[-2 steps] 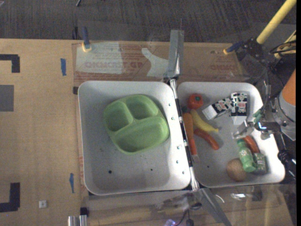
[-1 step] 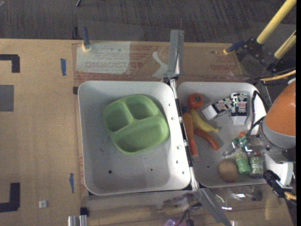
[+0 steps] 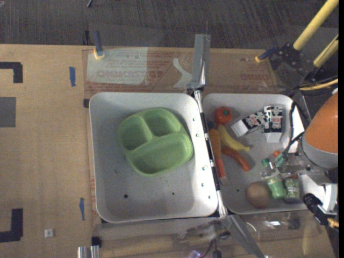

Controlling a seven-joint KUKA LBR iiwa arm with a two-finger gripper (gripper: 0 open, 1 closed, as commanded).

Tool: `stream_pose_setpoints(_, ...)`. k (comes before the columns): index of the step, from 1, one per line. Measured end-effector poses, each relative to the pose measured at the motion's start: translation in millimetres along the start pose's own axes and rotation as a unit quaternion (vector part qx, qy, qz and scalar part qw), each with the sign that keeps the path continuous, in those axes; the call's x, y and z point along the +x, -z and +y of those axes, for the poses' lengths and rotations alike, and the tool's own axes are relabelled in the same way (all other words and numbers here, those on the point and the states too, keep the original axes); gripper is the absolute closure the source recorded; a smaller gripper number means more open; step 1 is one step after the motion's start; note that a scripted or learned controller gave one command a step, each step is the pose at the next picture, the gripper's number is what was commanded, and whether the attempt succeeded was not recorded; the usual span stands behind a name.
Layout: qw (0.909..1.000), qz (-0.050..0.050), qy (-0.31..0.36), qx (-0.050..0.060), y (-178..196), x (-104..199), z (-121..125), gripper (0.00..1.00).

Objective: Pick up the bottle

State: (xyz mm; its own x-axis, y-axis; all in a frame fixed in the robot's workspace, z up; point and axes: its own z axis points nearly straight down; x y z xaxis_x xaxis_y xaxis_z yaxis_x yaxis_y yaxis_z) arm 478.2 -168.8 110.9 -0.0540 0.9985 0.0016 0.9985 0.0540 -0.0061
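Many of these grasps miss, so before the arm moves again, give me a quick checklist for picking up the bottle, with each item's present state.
1. Green bottle in sight, in the right bin: ok.
2. Pincer over the right bin, close above the bottle: ok.
3. Bottle between the pincer's fingers: cannot tell.
4. Room around the bottle: not ok; a small green can and a brown potato sit right beside it.
5. Bottle upright or lying: cannot tell.
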Motion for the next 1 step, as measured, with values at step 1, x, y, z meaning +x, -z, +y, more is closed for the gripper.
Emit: stream_pose_setpoints(1, 1.0, 0.0, 0.006, -0.001, 72.1, 113.5, 26.2, 1.0)
